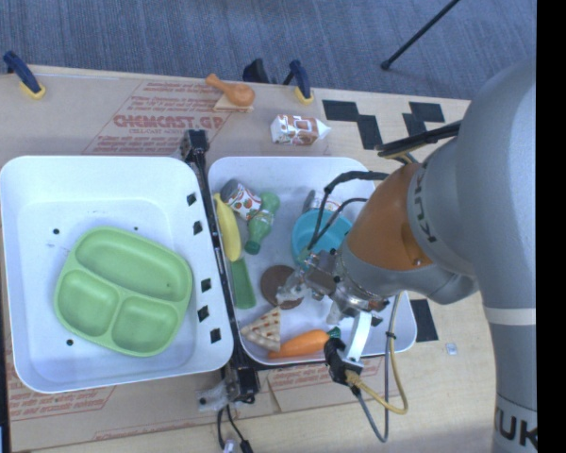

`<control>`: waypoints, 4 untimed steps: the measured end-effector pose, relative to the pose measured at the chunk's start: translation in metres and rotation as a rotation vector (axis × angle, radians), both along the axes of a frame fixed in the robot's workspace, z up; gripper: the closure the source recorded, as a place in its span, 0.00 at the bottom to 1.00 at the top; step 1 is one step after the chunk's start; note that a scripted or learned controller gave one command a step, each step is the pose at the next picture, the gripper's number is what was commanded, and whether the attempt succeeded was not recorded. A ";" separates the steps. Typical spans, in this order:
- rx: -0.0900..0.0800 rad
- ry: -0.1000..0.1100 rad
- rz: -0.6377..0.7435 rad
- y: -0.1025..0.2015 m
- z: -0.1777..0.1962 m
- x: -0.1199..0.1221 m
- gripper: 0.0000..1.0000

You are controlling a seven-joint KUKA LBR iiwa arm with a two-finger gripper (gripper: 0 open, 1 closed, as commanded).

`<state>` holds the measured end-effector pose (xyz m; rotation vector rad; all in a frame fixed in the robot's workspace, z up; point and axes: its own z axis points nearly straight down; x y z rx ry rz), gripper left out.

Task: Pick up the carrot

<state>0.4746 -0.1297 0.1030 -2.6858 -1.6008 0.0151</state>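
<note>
The orange carrot point(303, 343) lies on its side along the front wall of the right bin point(292, 170), just right of a pizza slice point(264, 330). My gripper point(304, 288) hangs over the middle of this bin, a little behind the carrot and above a brown round disc point(277, 281). Nothing is seen held in it. The orange-banded wrist covers the bin's right part.
The right bin also holds a yellow banana point(228, 230), a green cucumber point(241, 282), a green bottle point(260, 225), a printed can point(239, 196) and a teal cup point(320, 232). A green divided plate point(123, 292) lies in the left bin point(24, 196). A white packet point(295, 130) rests on the bench behind.
</note>
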 end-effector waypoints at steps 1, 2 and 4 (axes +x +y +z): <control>-0.003 -0.010 0.047 0.023 0.075 0.002 0.00; -0.003 -0.012 0.012 0.011 -0.006 0.003 0.00; 0.000 -0.015 0.184 -0.017 -0.008 0.004 0.00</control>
